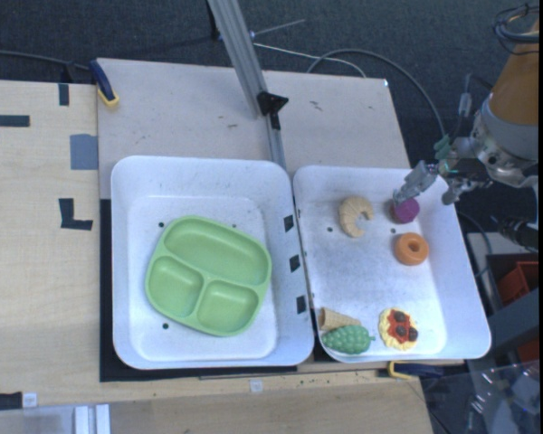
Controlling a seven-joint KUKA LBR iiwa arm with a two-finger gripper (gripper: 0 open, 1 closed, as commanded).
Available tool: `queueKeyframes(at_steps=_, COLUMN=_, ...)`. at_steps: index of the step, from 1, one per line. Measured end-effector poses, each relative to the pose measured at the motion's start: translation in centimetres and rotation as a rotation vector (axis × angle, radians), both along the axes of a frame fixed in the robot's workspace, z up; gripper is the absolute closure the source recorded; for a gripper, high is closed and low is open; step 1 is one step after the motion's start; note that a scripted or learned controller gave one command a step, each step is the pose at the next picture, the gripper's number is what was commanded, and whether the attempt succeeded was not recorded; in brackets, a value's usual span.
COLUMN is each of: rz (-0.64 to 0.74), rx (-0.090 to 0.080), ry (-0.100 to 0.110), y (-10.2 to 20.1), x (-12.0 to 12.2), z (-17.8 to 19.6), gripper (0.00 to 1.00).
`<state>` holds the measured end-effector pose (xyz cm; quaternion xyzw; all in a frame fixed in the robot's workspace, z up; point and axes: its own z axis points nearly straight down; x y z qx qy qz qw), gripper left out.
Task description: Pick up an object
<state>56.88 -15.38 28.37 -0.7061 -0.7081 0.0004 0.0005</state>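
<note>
Open floor in the right bin (434,278) between croissant (354,215), donut (411,248) and pizza (398,329).

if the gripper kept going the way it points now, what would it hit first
Most likely the small round purple toy in the right white bin; the gripper slants down toward it, though its height above it is unclear.

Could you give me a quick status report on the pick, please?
Tool low over right bin, touching purple toy. No grasp visible. Orange donut and croissant nearby, apart.
</note>
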Motion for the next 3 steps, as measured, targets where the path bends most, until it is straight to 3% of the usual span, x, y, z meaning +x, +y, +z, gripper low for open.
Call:
queueKeyframes(at_steps=1, rz=0.000, rx=0.000, ry=0.000, y=0.0, x=0.0, z=0.0, gripper=0.00)
queueKeyframes(at_steps=3, rz=-0.001, rx=0.001, ry=0.007, y=1.6, x=-0.7, z=-11.5, gripper=0.00)
